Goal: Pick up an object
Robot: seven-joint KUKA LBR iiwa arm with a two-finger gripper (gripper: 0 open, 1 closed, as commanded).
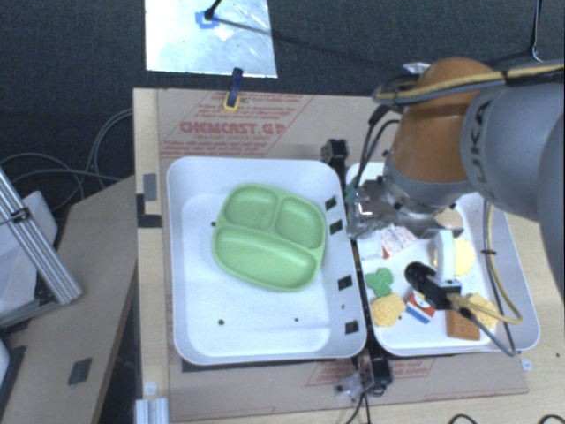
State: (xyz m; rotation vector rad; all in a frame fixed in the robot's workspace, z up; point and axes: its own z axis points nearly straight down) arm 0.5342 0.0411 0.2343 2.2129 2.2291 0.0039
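I see the gripper [375, 217] low over the right bin [521, 318], where the green toy [380, 281] and yellow toy [387, 309] lie unlifted, and I cannot tell if it is closed.

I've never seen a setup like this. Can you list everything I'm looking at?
bins: two, white, side by side on the cardboard
plate: one, green, three compartments, in the left bin
leafy toy: one, green, right bin, by its left wall
lumpy toy: one, yellow, right bin, just in front of the leafy toy
cracker: one, brown, right bin, front edge
packet: one, red and white, right bin, beside the arm
cardboard: one sheet, brown with red lettering, under the bins
shiny sheet: one, silver, on the dark floor behind
arm: one, grey with an orange band, over the right bin
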